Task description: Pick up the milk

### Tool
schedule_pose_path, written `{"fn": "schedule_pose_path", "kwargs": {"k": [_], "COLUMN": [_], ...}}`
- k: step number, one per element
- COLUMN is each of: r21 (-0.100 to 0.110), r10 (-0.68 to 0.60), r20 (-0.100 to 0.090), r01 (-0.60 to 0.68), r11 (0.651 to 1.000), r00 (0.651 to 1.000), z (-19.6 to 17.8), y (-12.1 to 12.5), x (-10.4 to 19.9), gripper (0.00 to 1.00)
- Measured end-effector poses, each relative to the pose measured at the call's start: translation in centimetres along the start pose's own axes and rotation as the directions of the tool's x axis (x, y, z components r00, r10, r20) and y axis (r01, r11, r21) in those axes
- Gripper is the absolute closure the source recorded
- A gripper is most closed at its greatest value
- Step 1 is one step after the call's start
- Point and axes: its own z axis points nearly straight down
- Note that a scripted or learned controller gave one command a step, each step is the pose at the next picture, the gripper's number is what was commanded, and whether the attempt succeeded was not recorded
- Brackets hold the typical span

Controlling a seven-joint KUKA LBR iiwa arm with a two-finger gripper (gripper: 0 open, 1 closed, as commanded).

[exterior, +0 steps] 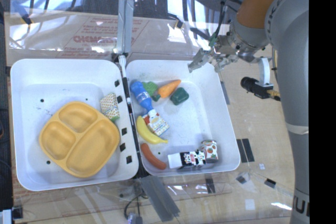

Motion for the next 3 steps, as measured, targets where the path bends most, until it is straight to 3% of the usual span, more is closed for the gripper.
{"fn": "schedule_pose_path", "kwargs": {"k": [1,2,3], "r21": [-0.002,-0.001,-0.004], "r10": [-0.307,-0.486,-0.682], "r20": [0.001,0.0,0.007], "r01": [0.307,0.486,0.682], "r11": [0.952,0.874,0.731], "r00": [0.952,0.874,0.731], "z": [13.9,13.9,13.6], "y": [-6.4,-8.7,-4.4], "x": [0.9,1.3,-0.2], "gripper": [0.0,0.0,0.0]}}
